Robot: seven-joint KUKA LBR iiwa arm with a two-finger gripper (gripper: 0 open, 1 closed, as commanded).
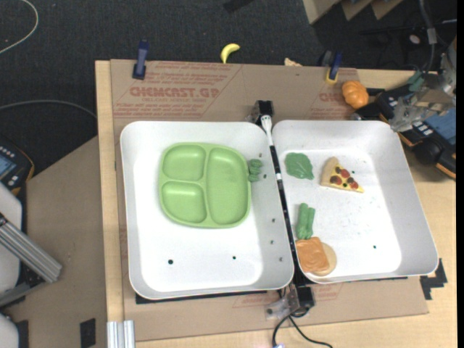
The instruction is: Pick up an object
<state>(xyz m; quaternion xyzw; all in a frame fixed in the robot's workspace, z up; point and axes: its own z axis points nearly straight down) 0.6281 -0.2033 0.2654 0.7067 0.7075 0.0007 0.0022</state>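
Observation:
In the left bin lies a light green divided plate, and a small dark green toy touches its right edge. The right bin holds a flat green leaf-shaped toy and a toy pizza slice near its back. A green stalk-like toy lies along its left wall. Just in front of the stalk, an orange and tan toy rests in the front left corner.
Both bins sit on a brown board held by blue clamps. An orange toy and a yellow banana toy lie behind the bins. Dark hardware and cables crowd the back right corner.

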